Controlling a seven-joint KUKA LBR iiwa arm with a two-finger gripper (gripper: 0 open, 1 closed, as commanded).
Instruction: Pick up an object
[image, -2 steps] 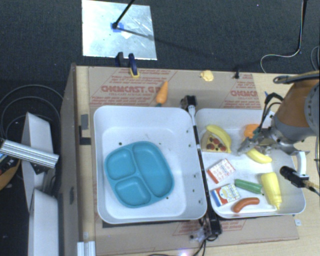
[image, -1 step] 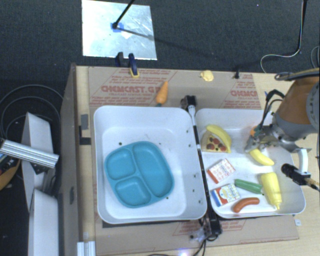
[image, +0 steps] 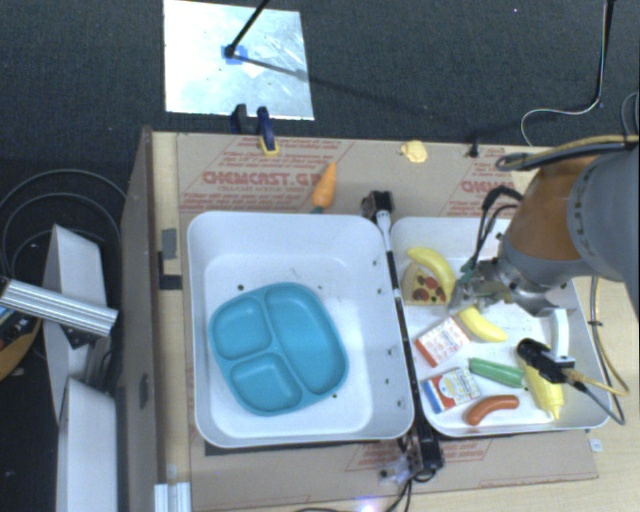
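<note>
The claw (image: 472, 288) hangs low over the upper part of the right bin (image: 510, 428), at the end of the grey arm that reaches in from the view's right. It sits dark and bunched against the white floor, and whether it is apart or together cannot be told. Nothing can be seen held in it.

The things to pick all lie in this bin, around the claw. Just below it, close enough that touch cannot be ruled out, lies a banana (image: 481, 325), tilted down toward the view's right. Just to the claw's left lies a pizza slice (image: 427, 280), with its yellow crust toward the bin's far rim. Below and left of the claw, beside the banana, is a red and white carton (image: 441, 342). Further below that is a small box (image: 451, 388). Below the claw, past the banana, lies a green pod (image: 496, 371), and beyond that a sausage (image: 490, 407) near the bin's near rim. Below and to the claw's right lies a yellow bottle (image: 546, 392).

Well to the claw's left is the left bin (image: 290, 240), holding a blue plate (image: 278, 345) with three compartments. Up and to the left of the claw, outside both bins, a carrot (image: 324, 186) lies on the bench (image: 250, 170).
</note>
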